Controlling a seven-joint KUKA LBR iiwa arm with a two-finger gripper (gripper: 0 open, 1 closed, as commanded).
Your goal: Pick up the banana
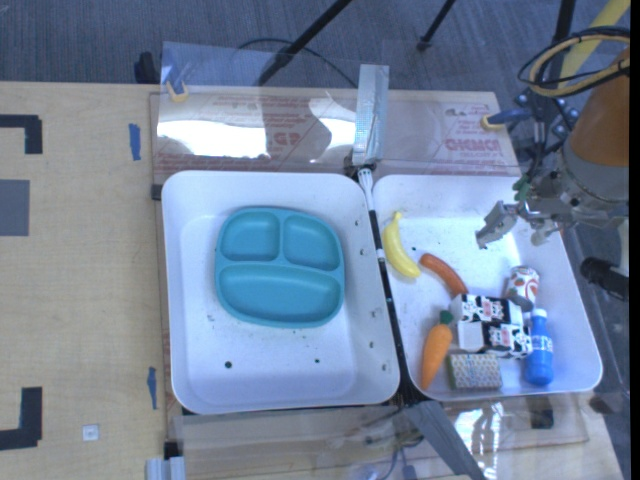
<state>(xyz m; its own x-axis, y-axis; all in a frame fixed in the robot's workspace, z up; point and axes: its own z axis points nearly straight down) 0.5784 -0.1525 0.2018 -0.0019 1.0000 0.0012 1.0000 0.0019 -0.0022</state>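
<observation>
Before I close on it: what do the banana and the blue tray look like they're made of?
Banana: probably a moulded plastic toy, going by its even bright yellow and smooth, faintly shiny skin. Blue tray: likely rigid plastic with a matte finish, since its divided compartments have rounded moulded edges and one flat colour. Neither is certain from above.

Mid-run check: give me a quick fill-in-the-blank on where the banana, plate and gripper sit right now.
1. The banana lies in the ____ bin of the view, near the wall between the bins.
2. The blue divided plate sits in the ____ bin.
3. The gripper hovers to the ____ of the banana in the view, apart from it.
4. The thing nearest the banana is a small orange ____.

Missing words: right; left; right; sausage
</observation>
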